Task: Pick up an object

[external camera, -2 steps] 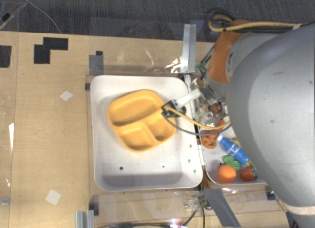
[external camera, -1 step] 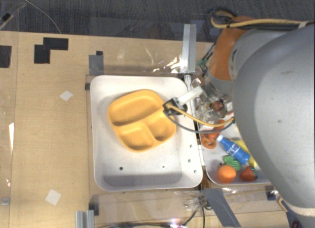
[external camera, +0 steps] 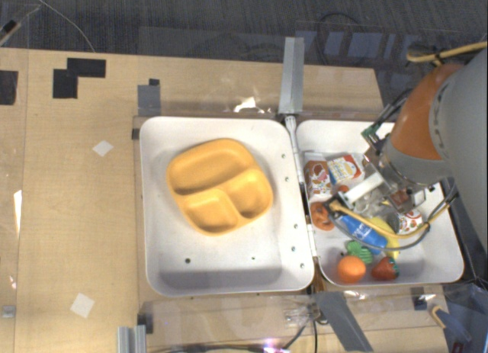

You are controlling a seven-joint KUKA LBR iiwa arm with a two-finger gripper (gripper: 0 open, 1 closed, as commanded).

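The right bin (external camera: 450,264) holds a heap of small objects. A red and white snack packet (external camera: 332,170) lies at its back left. A blue bottle (external camera: 357,227) and a yellow banana (external camera: 375,226) lie across the middle. An orange (external camera: 351,268), a red strawberry (external camera: 385,268) and a green item (external camera: 358,250) sit near the front wall. My gripper (external camera: 377,195) reaches down from the grey and orange arm (external camera: 427,126) into the middle of the heap, just above the banana and the bottle. The arm hides the objects under and behind it.
The left bin (external camera: 221,267) bears a yellow divided plate (external camera: 219,185) slightly back of its middle. A metal post (external camera: 291,77) stands behind the wall between the two bins. Wooden bench surface spreads to the left.
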